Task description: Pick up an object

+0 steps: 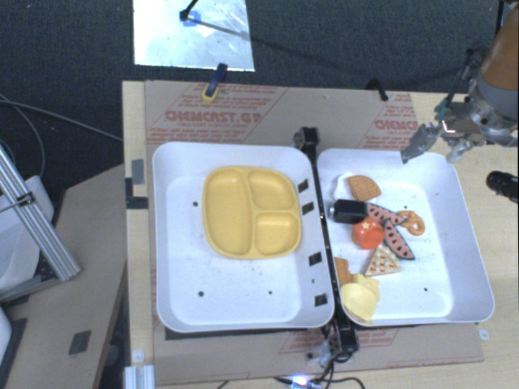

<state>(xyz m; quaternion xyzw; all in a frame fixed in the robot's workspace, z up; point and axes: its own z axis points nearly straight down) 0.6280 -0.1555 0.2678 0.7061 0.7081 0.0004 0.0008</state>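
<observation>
The right bin point(466, 241) holds several toy foods: a brown cracker point(364, 187), a black block point(349, 211), a red tomato point(368, 233), dark red strips point(392, 232), a pretzel point(413, 222), a waffle wedge point(381, 261), a small brown piece point(341, 269) and a pale yellow piece point(359, 297). My gripper point(437, 146) hangs over the bin's far right corner, well above and behind the foods. Its two fingers are spread open with nothing between them.
The left bin point(174, 282) carries a yellow divided plate point(250, 211). A black clip strip point(318, 217) runs along the wall between the bins. A shiny sheet point(193, 23) lies on the floor beyond the bench.
</observation>
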